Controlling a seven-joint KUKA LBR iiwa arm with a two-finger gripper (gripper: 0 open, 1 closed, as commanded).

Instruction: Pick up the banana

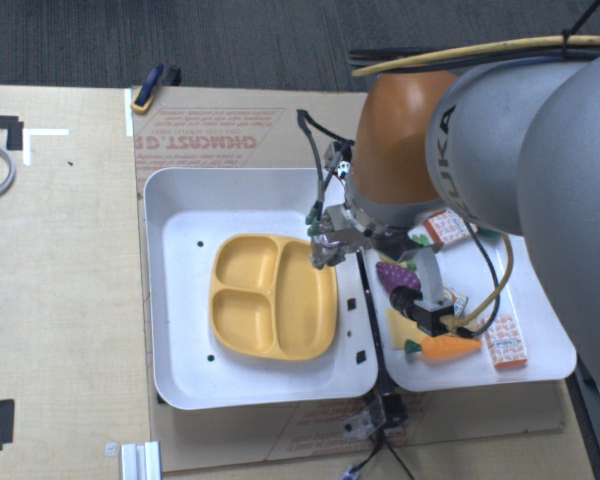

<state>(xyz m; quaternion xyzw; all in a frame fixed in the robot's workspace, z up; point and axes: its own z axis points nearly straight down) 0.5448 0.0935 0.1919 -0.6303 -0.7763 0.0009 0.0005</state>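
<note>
Filling the upper right: grey KUKA arm with an orange band, reaching across the right-hand shallow white bin and shadowing much of it. Beside it, sharing the middle wall, the left-hand shallow white bin, carrying a yellow plastic three-compartment tray near its centre. Hanging over the tray's upper right corner, close to the shared wall: the two-finger gripper. Impossible to tell whether clenched or released; nothing seen held in it.

In the right bin, along its lower edge: a red-and-white flat carton. Near the upper part, half under the wrist, a second small red-and-white carton. Toward the lower left corner, an orange toy carrot with a green tip. Just above that, by the shared wall, a purple toy bunch of grapes. Between grapes and carrot, a short patch of yellow, probably the yellow toy banana, partly covered by cabling and dark hardware, outline unclear.

To do the step well: cross the shared wall first, since the gripper looks to be on the wrong side. Come down on the yellow patch from straight above. Close across the narrow width, not along the length. Keep clear of grapes and carrot, both just beside it and likely to be nudged or caught instead. Mind the bin wall close by. Lift only once the banana sits firmly in the grasp.
</note>
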